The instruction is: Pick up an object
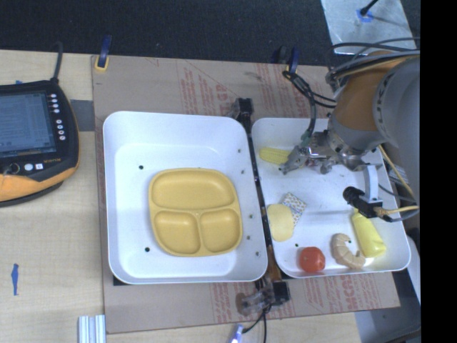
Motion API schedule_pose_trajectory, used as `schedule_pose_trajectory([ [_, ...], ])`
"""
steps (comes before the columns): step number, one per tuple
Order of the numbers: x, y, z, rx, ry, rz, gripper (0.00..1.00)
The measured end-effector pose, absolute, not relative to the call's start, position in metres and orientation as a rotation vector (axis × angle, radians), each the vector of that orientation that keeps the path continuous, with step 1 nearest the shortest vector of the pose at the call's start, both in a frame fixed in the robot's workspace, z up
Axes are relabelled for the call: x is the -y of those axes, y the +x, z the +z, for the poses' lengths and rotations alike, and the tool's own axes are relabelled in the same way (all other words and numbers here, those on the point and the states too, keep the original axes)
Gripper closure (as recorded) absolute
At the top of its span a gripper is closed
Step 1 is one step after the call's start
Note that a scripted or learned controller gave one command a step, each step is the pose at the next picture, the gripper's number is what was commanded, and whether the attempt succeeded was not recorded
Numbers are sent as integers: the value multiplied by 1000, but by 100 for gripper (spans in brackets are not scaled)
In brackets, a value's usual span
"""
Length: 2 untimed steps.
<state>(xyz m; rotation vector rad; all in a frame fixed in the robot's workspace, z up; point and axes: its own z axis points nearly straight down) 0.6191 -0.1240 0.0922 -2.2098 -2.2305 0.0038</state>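
My gripper [308,163] hangs over the far part of the right bin [400,263]. Just to its left lies a small yellow piece [273,154], close to the gripper, and I see nothing held. Nearer the camera in the same bin are a pale yellow lump [280,222], a small grey patterned packet [293,204], a red tomato-like ball [311,259], a tan curved piece [347,251] and a yellow cylinder [368,237]. The arm hides the bin's far right corner.
The left bin [121,191] holds a yellow three-compartment tray [194,211]. A tablet in an orange case [32,138] lies on the bench at the far left. Clamps and cables sit along the divide between the bins.
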Motion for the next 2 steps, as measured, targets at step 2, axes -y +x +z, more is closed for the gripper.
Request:
schedule_pose_trajectory([
  [2, 207, 652, 117, 2223, -2219, 2, 0],
])
